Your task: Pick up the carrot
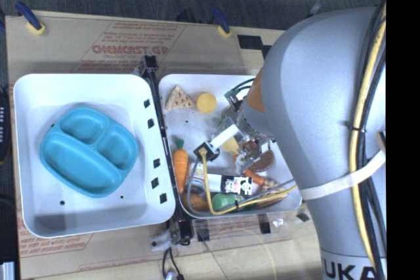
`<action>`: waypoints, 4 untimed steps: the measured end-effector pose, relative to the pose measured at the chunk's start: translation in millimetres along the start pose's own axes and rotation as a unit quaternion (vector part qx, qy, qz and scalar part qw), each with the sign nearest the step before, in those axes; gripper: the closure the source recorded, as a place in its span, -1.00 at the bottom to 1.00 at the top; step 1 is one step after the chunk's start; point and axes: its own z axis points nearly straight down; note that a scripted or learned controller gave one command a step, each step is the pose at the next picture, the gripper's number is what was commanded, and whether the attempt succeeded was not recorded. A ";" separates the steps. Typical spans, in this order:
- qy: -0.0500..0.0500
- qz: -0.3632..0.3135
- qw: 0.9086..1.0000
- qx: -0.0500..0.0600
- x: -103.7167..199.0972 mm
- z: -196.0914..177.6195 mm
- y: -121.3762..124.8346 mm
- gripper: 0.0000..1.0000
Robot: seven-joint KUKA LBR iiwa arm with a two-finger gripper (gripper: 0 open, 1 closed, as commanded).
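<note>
The carrot (pixel 180 168) is an orange stick lying lengthwise against the left wall of the right bin (pixel 172 85), toward its front. My gripper (pixel 250 148) hangs low over the middle of that bin, to the right of the carrot and apart from it. The grey arm covers the right side of the bin. Nothing shows between the gripper and the carrot.
The right bin also holds a tan wedge (pixel 178 100) and a yellow ball (pixel 206 102) at the back, a green piece (pixel 226 202) at the front and a brown item (pixel 262 159) by the gripper. A blue divided plate (pixel 88 151) lies in the left bin (pixel 26 95).
</note>
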 end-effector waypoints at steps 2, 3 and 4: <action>-0.002 -0.006 1.000 0.003 70.1 -30.2 6.7 -1.00; -0.025 0.099 0.995 0.008 88.3 3.2 18.9 -1.00; 0.001 -0.029 1.000 -0.001 77.5 -114.6 12.2 -1.00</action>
